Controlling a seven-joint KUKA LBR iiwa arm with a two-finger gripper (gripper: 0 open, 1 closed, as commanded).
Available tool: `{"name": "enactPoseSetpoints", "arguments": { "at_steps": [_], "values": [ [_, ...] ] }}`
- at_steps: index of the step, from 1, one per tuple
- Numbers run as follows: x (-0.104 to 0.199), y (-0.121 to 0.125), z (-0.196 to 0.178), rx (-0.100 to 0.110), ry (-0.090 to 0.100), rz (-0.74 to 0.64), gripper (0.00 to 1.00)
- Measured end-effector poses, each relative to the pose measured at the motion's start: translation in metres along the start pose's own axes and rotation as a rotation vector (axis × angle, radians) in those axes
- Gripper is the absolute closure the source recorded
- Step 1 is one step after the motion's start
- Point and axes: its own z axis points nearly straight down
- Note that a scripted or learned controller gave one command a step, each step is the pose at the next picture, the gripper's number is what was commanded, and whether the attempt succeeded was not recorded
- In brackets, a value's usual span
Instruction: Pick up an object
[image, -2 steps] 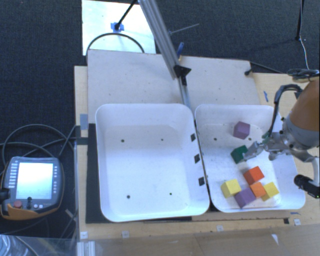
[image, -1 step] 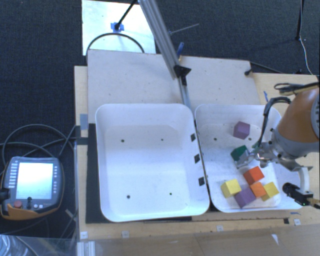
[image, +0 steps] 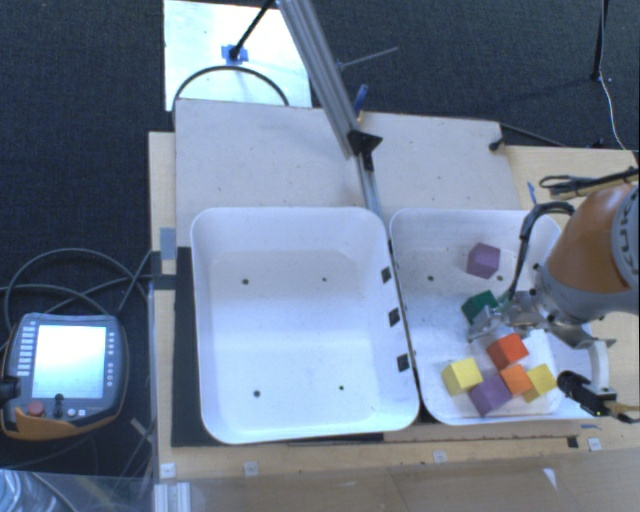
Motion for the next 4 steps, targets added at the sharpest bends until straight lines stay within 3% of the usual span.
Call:
{"name": "enactPoseSetpoints", "arguments": {
  "at_steps": [1,4],
  "values": [
    [0.000,0.001,-0.012,-0.004,-0.001,-0.002,1.00],
    [-0.014,0.013,-0.161,-0.008,-0.003,-0.002,1.00]
  ]
}}
